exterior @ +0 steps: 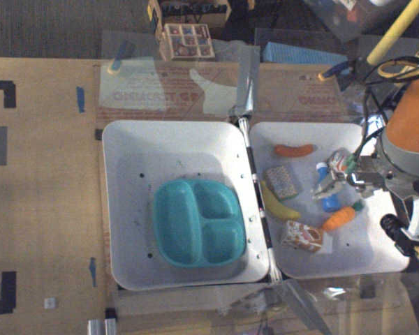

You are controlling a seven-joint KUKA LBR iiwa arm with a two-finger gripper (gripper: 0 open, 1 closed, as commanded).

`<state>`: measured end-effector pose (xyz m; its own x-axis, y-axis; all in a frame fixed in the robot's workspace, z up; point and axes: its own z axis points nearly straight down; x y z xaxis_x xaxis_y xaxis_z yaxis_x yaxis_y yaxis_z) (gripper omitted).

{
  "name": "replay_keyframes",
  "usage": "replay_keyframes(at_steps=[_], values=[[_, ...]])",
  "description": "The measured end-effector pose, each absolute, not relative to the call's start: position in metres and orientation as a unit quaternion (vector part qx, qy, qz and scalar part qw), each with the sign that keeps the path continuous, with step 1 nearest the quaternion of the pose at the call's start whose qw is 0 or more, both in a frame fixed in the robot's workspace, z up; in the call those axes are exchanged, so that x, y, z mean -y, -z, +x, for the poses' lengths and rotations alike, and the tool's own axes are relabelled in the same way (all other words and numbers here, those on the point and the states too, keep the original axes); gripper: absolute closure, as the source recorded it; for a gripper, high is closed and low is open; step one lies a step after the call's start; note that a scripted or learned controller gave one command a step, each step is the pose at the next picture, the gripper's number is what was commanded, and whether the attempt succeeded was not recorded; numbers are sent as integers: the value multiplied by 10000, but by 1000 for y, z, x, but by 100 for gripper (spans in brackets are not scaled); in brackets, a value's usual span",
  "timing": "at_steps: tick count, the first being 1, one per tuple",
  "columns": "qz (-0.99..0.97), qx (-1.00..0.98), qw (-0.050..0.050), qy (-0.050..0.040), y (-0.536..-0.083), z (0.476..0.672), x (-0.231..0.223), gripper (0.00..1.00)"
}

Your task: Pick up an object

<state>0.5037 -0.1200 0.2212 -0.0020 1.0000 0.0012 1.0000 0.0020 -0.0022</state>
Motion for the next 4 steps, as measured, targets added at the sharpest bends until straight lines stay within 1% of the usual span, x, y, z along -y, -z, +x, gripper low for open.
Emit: replay_keyframes(at_steps=[1, 2, 3, 4], values=[[-6943, 7197, 7, -1, -141, 524, 173, 0], [-6751, 7377, -32, 14, -87, 579, 184, 0], [-6770, 7360, -55, 35, -99, 580, 186, 100], [-7013, 7129, -9, 2, -174, 598, 143, 100]])
